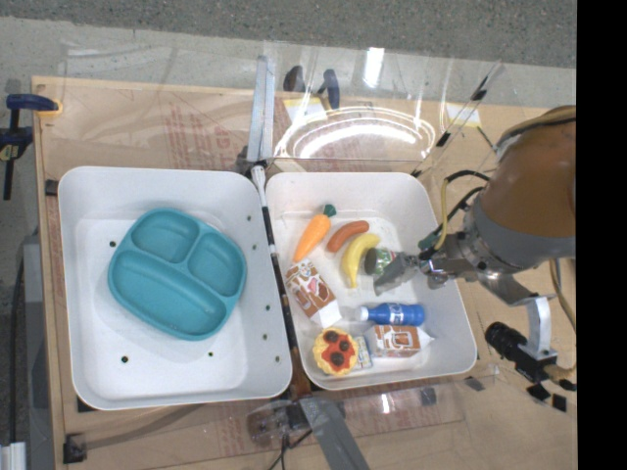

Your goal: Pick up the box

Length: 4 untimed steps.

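Gripper hovers beside the banana in the right bin; grip state unclear; box lies nearby.

A wooden bench is seen under grey floor at the top. A clear sheet is marked by ring-shaped glare. A blue clamp is fixed at the left edge.

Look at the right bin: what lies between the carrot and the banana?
In the camera view, the sausage lies between the carrot and the banana, close above the banana.
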### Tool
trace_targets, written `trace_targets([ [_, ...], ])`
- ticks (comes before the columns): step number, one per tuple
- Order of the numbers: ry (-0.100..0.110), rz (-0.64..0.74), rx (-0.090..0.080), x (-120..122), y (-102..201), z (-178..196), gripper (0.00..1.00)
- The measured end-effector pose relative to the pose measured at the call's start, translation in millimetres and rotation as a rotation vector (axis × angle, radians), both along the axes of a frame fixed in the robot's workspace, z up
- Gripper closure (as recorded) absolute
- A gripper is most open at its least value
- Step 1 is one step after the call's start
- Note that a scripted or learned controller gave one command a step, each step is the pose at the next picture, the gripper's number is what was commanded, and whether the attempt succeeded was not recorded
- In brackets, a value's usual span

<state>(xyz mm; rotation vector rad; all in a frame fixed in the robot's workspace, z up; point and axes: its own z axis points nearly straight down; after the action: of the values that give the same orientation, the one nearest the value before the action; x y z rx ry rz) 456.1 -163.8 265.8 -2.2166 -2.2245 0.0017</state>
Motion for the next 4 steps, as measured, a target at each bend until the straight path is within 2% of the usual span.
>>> trace_targets([
  [1, 0.001, 0.045, -0.001, 36.8, -30.4, -46.0, 0.0],
  [2, 0.001, 0.05, -0.002, 90.6, -19.0, -54.0, 0.0],
  [3, 0.003, 0.033, 0.0, 74.5, 39.5, -137.3, 0.0],
  [4, -0.037, -0.041, -0.003, 144.4, -17.2, -158.2, 0.0],
])
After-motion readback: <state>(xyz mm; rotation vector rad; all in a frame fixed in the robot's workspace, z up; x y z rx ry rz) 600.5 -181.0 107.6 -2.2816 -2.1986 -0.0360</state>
